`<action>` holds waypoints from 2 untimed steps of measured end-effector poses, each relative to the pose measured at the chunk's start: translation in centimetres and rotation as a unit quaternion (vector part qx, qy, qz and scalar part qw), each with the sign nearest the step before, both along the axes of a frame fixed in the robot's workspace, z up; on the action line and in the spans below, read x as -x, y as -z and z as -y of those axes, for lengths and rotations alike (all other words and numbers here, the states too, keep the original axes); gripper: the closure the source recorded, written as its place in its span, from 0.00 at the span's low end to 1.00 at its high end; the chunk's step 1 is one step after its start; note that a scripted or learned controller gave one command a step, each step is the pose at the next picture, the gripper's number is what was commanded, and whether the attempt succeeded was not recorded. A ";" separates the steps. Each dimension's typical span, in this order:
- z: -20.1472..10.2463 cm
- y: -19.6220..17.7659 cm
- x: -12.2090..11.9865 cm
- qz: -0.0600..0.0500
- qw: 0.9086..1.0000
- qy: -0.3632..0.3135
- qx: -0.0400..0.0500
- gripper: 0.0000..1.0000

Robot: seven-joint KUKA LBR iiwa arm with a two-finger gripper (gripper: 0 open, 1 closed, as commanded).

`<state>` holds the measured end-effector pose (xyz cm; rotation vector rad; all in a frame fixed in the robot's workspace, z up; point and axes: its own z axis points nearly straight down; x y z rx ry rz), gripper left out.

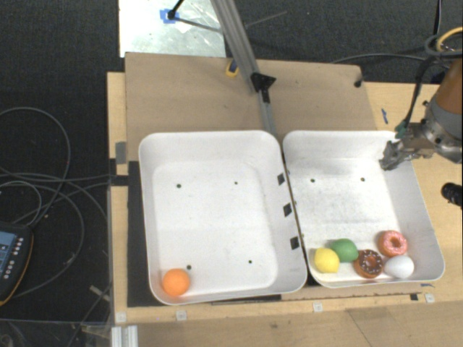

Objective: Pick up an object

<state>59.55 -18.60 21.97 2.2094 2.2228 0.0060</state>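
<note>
The right bin [340, 186] holds a cluster at its near edge: a yellow lemon [326, 260], a green round object [345, 249], a chocolate donut [369, 264], a pink-frosted donut [393, 243] and a white ball [399, 267]. An orange ball [175, 282] lies alone in the near left corner of the left bin [210, 194]. My gripper [391, 155] hangs over the far right rim of the right bin, well away from the cluster, with nothing seen between its fingers.
A grey pole [239, 38] slants over the bench behind the bins, ending in a black clamp [262, 82]. Black clips [287, 210] sit along the seam between the bins. Cables [43, 194] and a pendant [11, 255] lie on the floor at left.
</note>
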 end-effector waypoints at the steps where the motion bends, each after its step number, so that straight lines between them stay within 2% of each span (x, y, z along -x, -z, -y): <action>1: -5.5 0.8 -0.6 -0.003 1.000 -0.002 -0.002 1.00; 2: -11.3 1.4 -0.9 -0.004 1.000 -0.003 -0.003 1.00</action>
